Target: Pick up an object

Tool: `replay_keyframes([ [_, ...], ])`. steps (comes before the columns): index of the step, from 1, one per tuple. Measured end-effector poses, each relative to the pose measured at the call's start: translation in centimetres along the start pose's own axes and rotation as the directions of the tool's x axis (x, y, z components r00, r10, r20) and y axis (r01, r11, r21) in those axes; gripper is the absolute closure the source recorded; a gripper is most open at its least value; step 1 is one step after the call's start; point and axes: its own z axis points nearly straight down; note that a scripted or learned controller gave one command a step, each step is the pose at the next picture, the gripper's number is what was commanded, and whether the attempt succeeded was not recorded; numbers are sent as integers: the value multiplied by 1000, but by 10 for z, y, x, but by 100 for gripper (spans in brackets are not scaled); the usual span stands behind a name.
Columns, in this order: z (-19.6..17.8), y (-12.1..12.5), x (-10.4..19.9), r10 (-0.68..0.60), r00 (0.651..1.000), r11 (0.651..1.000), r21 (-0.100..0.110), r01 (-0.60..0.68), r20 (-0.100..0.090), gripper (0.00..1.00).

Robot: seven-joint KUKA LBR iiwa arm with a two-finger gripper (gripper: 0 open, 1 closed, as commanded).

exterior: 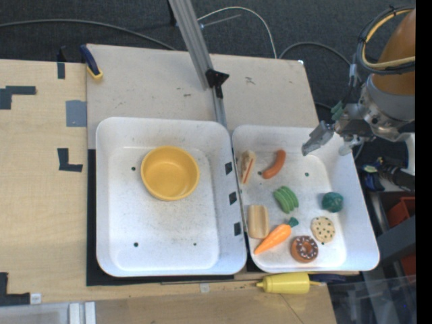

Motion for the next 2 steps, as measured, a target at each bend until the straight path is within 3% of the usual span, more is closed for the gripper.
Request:
replay_keyframes([
  [1,0,0,0,0,1000,1000,0,0,0,0],
  [2,65,0,1,2,1000,1000,7,-2,-1,0],
])
